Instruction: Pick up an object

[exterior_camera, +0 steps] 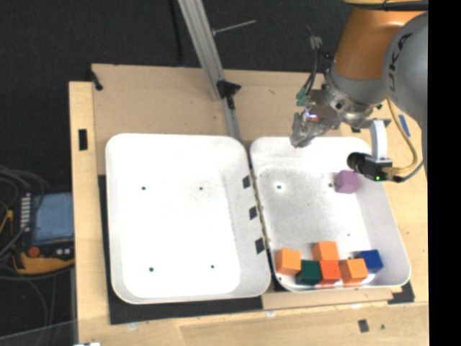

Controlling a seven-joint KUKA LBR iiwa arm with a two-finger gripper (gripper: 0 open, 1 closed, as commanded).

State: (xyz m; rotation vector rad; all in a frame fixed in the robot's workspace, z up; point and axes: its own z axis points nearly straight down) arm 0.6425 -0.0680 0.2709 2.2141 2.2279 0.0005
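Observation:
My gripper (301, 137) hangs over the far left corner of the right bin (302, 215), pointing down, with no object seen between its fingers. A purple block (347, 182) lies alone in the upper right part of that bin, to the right of and nearer than the gripper. Along the bin's near edge sits a cluster: several orange blocks (289, 260), a green block (310, 271) and a blue block (370, 259).
The left bin (180, 215) lies beside the right one, with small black clips (252, 211) on the shared rim. A grey metal pole (205, 45) slants up from behind the bins. A black cable part (360, 164) hangs off the arm over the right bin.

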